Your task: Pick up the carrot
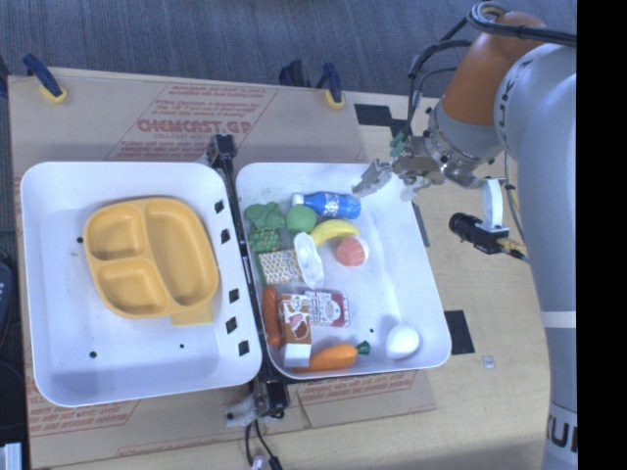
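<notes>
Camera view: gripper (377,176) hanging over bin (419,292) far edge, fingers looking slightly apart, gripping nothing; carrot (331,357) lying well below fingers, near front wall.

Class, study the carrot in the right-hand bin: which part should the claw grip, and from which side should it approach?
Grip the carrot mid-body, coming straight down from above. It lies flat along the bin's near wall, so its sides are hemmed by that wall and the carton behind. Probably set the fingers across its width, in the narrow gaps.

Lab: clamped cardboard (196,116), robot bins (39,262)
</notes>
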Action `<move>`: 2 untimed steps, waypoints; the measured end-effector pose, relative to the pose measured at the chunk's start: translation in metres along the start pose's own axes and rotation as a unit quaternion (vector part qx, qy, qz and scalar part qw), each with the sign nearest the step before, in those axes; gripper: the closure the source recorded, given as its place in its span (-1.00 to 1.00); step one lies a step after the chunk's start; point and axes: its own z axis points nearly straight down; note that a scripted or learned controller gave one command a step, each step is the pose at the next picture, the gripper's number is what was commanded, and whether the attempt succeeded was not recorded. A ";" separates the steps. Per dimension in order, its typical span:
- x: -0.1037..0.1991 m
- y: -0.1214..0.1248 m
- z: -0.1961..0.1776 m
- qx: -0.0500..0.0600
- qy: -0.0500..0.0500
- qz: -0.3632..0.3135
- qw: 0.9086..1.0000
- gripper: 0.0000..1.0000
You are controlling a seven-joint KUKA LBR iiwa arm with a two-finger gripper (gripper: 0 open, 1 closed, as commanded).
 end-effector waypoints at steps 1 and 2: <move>0.046 -0.026 0.116 0.000 0.000 0.068 0.998 -1.00; 0.061 -0.125 0.070 0.000 0.001 0.032 0.999 -1.00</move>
